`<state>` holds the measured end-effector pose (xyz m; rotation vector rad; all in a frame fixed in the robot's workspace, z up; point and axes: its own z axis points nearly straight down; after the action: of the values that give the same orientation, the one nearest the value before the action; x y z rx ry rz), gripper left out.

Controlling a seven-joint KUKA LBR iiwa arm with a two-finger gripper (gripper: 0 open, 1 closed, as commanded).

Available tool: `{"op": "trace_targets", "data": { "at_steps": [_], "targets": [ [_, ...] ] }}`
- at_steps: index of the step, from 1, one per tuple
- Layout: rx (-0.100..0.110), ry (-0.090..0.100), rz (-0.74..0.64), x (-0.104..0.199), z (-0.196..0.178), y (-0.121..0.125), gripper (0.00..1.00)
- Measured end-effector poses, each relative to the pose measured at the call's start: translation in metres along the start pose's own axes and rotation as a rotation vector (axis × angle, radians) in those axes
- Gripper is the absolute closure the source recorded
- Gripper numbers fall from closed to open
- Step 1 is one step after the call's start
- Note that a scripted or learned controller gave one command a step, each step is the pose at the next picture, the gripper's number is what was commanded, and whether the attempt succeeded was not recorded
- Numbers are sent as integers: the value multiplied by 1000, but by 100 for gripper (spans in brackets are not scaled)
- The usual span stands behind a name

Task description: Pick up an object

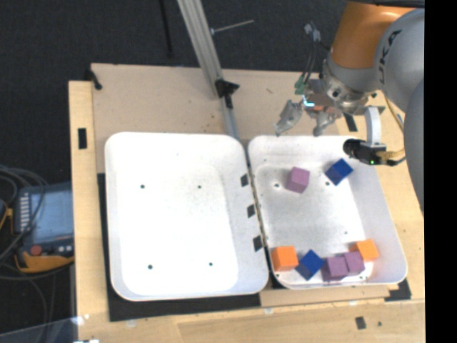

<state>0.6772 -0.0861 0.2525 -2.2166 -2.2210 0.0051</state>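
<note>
While the purple cube [298, 179] and blue cube [338, 171] sit apart near the right bin's [378, 199] far end, the jaws of the gripper [305, 121] hang wide and empty just past its rim. A low descent could clip that wall, I reckon. Count: three purple, two blue, two orange, five of them crowded along the near edge.

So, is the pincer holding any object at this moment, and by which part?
Nothing is held. The pincer hangs open above the far rim of the right bin, with nothing between its fingers. The cubes, such as the purple cube, lie in the bin.
</note>
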Motion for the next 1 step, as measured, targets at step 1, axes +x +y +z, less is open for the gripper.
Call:
{"op": "trace_targets", "data": {
  "at_steps": [1],
  "targets": [
    [-5, -2, -1, 0, -4, 1, 0]
  ]
}}
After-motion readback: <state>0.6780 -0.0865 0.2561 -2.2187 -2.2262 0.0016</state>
